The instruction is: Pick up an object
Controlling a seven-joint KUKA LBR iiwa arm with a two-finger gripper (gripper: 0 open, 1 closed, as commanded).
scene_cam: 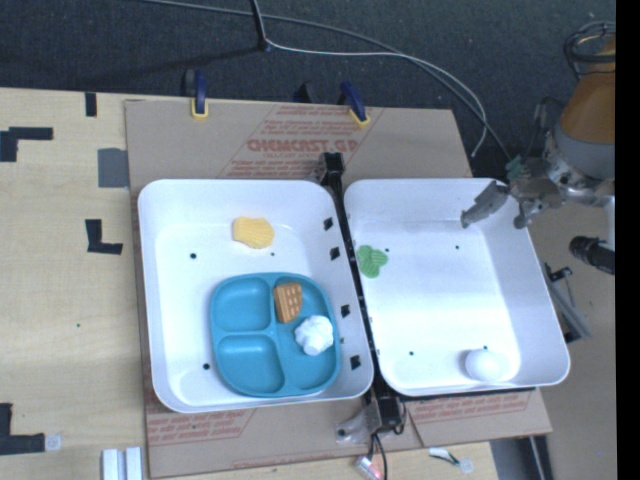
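1. The gripper [497,208] hangs over the far right corner of the right bin [440,288]. Its two fingers are spread apart, one long grey finger pointing toward the bin's middle, and nothing is between them.
2. No object is yet chosen. The nearest to the jaws is the green item [372,261], which lies well to their left against the bin's left wall. The white ball [487,364] lies well below them, at the bin's near edge.
3. Farther left of the jaws, in the left bin [170,268], are a yellow piece [253,232] and a blue divided tray [270,334] bearing a brown waffle-like piece [288,301] and a white lump [315,335].
4. Risks, in my judgement: the green item is touching the wall, so one finger may strike the wall and not close around it. The ball is round and may roll away when a finger touches it.
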